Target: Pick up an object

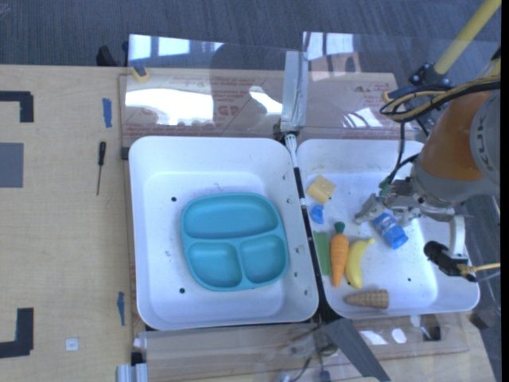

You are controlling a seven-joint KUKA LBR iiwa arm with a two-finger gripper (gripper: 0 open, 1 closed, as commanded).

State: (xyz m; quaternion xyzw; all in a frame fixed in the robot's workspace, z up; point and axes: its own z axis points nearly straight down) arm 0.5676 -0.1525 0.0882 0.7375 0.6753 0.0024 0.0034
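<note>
- Where the arm (465, 146) reaches in from the right, its hand (387, 213) sits low over the right bin (413, 289), in the middle of that bin.
- Hand: metal fingers (371, 208) point left; a blue object (391, 231) lies directly under and against them on the near side. Whether it sits between the fingers, and whether the hand is released or clenched, cannot be told.
- Blue object: small, cylinder-like, tilted, on the bin floor right of the banana (355, 262).
- Banana: yellow, lying near-to-far, just beside the carrot (339, 255) on its right; near and left of the hand.
- Carrot: orange with a green top, lying near-to-far, close to the bin's left wall.
- Green piece (321, 249): a narrow strip left of the carrot, against the wall.
- Yellow block (321, 189): far left part of the right bin, left of the hand and apart from it.
- Small blue piece (316, 214): just near of the yellow block.
- Cone (367, 298): tan, ridged, lying on its side at the near edge of the right bin, well apart from the hand.
- Left bin (151, 213): holds a teal divided plate (235, 239) with three compartments.
- Surface (60, 237): pale wood, left of the bins, bearing a thin dark screwdriver (100, 165).
</note>
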